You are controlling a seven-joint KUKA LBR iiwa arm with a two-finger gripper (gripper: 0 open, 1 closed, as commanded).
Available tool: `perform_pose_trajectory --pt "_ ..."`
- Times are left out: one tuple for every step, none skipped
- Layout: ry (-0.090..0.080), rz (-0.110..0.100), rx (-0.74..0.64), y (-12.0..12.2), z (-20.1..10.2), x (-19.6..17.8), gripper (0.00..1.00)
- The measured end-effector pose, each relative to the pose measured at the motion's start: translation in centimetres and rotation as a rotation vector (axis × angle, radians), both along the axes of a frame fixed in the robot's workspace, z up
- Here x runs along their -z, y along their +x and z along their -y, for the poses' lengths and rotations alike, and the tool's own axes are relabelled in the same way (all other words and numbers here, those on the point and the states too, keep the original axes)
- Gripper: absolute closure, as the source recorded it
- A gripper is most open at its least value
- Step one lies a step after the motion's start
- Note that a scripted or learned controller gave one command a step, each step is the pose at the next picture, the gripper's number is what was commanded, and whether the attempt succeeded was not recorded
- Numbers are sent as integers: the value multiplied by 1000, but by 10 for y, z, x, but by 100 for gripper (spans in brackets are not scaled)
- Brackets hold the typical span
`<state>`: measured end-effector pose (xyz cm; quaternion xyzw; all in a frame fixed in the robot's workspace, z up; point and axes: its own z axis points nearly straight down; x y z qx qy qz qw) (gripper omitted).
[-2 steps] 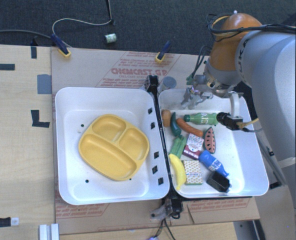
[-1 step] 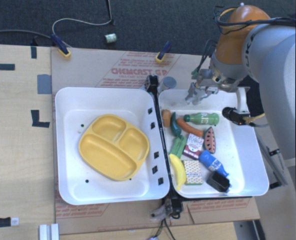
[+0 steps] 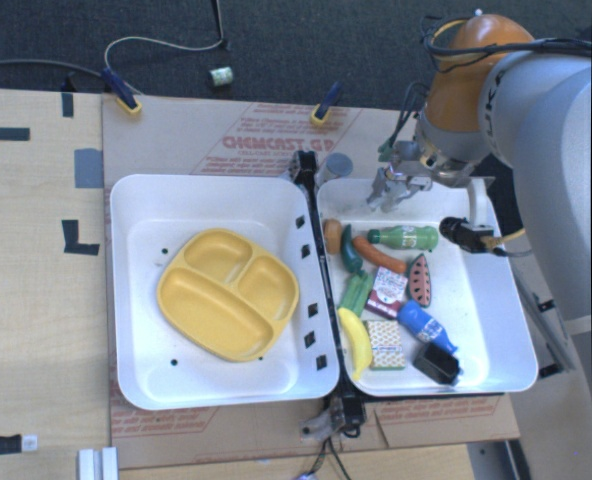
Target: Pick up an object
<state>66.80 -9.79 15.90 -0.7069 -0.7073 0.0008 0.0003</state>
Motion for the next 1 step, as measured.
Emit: perform_pose_trajectory --pt "-1 -1 0 0 -2 22 100"
